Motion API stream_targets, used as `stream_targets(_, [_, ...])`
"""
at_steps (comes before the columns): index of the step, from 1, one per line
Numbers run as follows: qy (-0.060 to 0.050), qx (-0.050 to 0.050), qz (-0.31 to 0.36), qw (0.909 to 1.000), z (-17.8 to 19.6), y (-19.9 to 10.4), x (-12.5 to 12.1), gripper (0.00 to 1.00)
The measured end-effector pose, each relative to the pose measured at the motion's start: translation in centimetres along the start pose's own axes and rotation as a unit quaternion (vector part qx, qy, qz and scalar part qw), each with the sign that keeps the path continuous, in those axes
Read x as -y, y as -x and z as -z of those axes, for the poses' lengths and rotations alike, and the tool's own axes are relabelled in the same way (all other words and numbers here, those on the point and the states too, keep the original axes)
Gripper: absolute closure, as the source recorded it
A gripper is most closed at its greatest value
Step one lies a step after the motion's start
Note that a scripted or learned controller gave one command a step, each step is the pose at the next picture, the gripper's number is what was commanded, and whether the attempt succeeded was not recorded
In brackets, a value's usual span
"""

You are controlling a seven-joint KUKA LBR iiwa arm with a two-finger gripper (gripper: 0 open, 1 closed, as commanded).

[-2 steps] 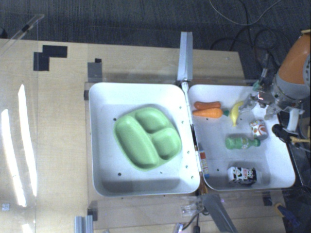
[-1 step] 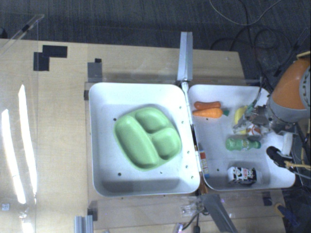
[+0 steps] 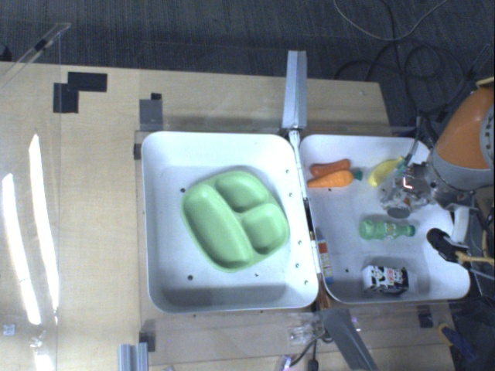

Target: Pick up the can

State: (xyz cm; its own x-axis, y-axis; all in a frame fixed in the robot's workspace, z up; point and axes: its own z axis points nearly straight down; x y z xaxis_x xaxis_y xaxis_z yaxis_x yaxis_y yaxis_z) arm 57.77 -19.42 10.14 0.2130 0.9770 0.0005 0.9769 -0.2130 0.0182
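Claw (image 3: 400, 194) — state cannot be told — hangs above the green bottle (image 3: 386, 228); it should shift to the can (image 3: 385, 278) lying near the right bin's (image 3: 456, 288) front wall and straddle its sides.

Can (image 3: 385, 278) lies apart; green bottle (image 3: 387, 228) nearest, probably clear above.

One fixed camera looks down at a slant on the bench (image 3: 93, 207). It takes in both white bins (image 3: 155, 230) whole. The arm (image 3: 464, 141) enters from the right.
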Motion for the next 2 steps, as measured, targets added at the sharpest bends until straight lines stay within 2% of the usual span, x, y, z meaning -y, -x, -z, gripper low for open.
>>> stream_targets(1, [-0.006, 0.0, 0.028, 0.9996, 9.5, -4.5, -0.6, 1.0])
stream_targets(2, [-0.007, -0.001, 0.112, 0.9936, 7.1, -8.7, -0.3, 1.0])
